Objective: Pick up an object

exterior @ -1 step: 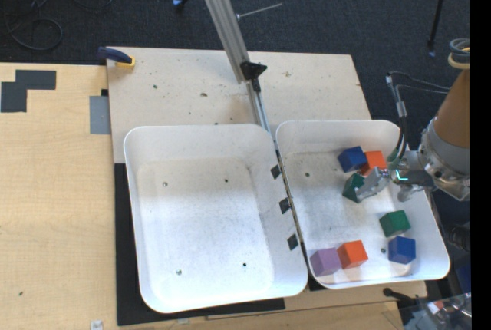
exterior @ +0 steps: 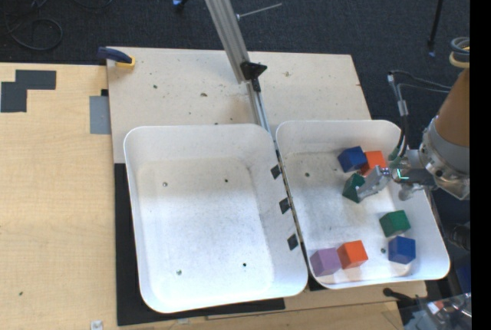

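Camera view looks down on the wooden bench [exterior: 54,190], which bears two shallow white bins side by side: the left bin [exterior: 153,148] and the right bin [exterior: 322,138], their inner rims touching. A long aluminium rail [exterior: 225,18] slants down from twelve o'clock toward the seam between the two bins. From three o'clock the grey arm [exterior: 453,144] reaches over the right bin's edge, and its gripper [exterior: 374,184] sits low in the upper half of that bin; whether it is wide or narrow I cannot tell, as the metal parts blur together there. Three blocks crowd the gripper: a blue cube [exterior: 352,158] just beside it at eleven o'clock, an orange block [exterior: 375,160] touching or nearly touching it at twelve o'clock, and a dark green block [exterior: 353,188] right against it at nine o'clock; whether any is gripped cannot be made out. Well apart from the gripper, toward five o'clock, lie a green cube [exterior: 394,223] and a second blue cube [exterior: 401,250]. Near the bin's lower rim, at six to seven o'clock from the gripper, an orange cube [exterior: 353,253] touches a purple cube [exterior: 324,262].
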Controlling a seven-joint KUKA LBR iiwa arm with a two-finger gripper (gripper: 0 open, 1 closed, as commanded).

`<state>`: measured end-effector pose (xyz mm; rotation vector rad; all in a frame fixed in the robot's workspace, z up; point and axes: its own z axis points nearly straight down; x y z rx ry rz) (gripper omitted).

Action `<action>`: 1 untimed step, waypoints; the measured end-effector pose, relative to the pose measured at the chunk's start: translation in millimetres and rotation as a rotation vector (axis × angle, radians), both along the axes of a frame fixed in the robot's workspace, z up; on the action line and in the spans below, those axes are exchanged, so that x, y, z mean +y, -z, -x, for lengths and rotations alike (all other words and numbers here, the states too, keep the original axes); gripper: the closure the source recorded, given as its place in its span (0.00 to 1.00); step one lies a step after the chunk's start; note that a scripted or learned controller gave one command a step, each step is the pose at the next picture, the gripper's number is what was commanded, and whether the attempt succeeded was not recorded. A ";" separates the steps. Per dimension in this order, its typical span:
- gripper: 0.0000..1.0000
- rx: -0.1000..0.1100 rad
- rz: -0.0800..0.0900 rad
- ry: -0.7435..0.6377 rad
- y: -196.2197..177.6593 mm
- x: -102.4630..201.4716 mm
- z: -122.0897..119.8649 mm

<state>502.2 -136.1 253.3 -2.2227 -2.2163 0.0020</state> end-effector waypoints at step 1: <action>0.00 0.006 -0.001 -0.002 44.1 4.3 1.2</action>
